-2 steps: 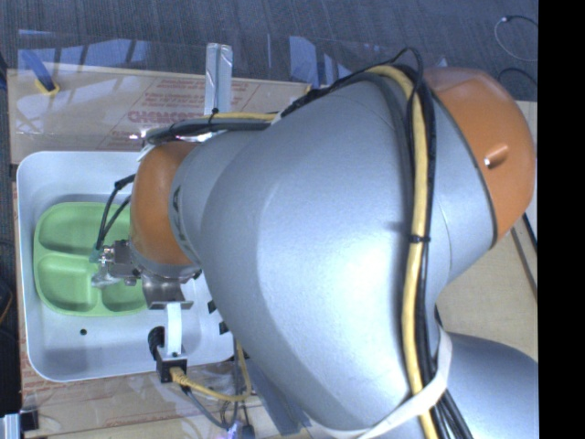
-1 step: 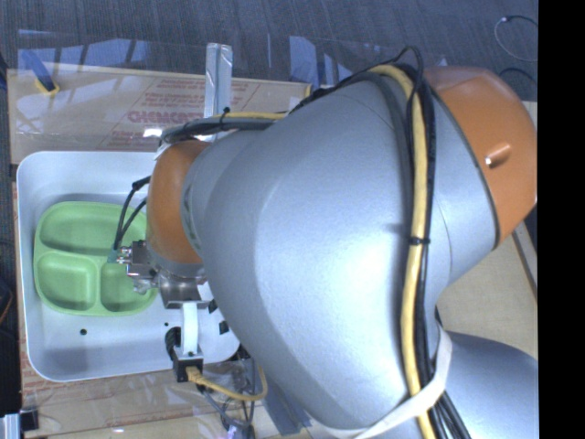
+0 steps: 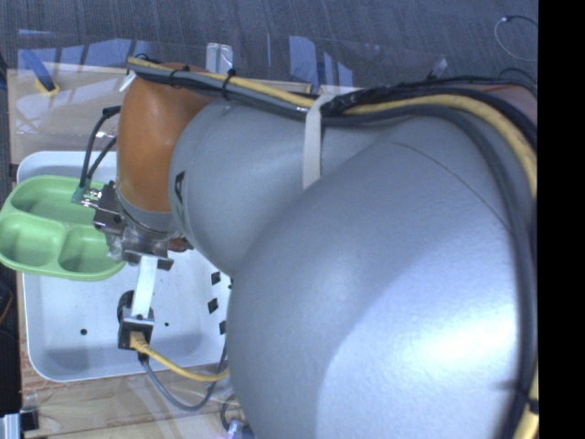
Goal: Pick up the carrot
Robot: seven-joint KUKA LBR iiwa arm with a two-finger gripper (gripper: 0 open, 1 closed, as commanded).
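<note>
My arm [image 3: 366, 245] reaches in from the right and covers most of the view. Its orange band [image 3: 151, 149] and grey wrist hang over the left white bin [image 3: 55, 350]. The gripper [image 3: 123, 238] sits below the wrist, right at the edge of a green two-compartment tray [image 3: 46, 227] that lies over the bin's left rim. A small brownish-orange patch [image 3: 180, 242] peeks out beside the wrist; I cannot tell what it is.
A white bracket with a black block [image 3: 134, 323] and a yellow cable [image 3: 178, 366] hang from the wrist over the bin floor. Blue tape marks [image 3: 311, 58] sit on the bench at the back. The bin's front part shows bare white floor.
</note>
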